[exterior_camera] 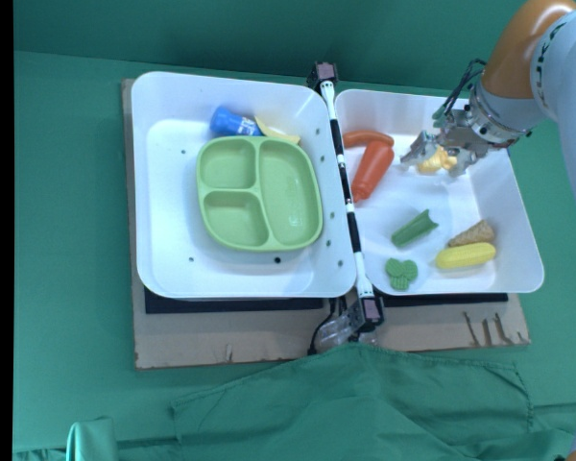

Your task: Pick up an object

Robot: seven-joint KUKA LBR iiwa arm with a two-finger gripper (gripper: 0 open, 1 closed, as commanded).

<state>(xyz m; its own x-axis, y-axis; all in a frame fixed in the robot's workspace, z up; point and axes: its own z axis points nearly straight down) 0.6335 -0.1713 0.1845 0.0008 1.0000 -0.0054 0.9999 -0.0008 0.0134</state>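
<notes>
My gripper hangs over the far middle of the right bin, with a small yellow toy piece between its fingers. The fingers are shut on that piece. Just left of it lie an orange carrot-shaped toy and a red sausage. Nearer the front of the same bin are a green pod, a green leafy piece, a yellow corn cob and a brown cone.
The left bin holds a green divided plate, with a blue object and a yellow wedge behind it. A white divider rail runs between the bins. Green cloth lies at the front.
</notes>
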